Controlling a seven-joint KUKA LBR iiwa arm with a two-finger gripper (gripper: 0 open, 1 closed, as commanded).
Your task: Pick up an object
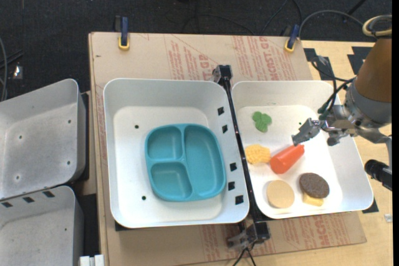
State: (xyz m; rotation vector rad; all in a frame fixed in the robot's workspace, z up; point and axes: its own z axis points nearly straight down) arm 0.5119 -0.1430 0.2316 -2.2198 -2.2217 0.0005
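Arm (374, 81) comes in from 3 o'clock, grey wrist under the orange band, and its jaws (310, 130) hang over the right bin (355, 162), near the bin's middle, toward its 3 o'clock side. One dark finger (305, 132) points toward 9 o'clock and sits just above the tip of the carrot (287, 158); can't tell from this angle whether the jaws are open or closed, and nothing is visibly clamped between them. Can't tell either if the finger touches the carrot or just overlaps it in view. The carrot is orange-red, lying tilted with its thick end toward 7 o'clock and its narrow end toward 1 o'clock, roughly at the centre of the right bin. Just beside it at 9 o'clock is a yellow lumpy piece (257, 153), close to the divider. At 12 o'clock in that bin, well apart from the rest, is a green piece (262, 121). At 6 o'clock is a tan disc (280, 194), and next to it at 3 o'clock a dark brown cookie (313, 184) resting on a small yellow piece (313, 199). Left bin (118, 134) carries a teal tray (184, 162) with three compartments, sitting about centre, slightly rotated. Both bins sit side by side on the cardboard-topped desk (174, 56), with yellow clamps (124, 42) at its 12 o'clock edge.
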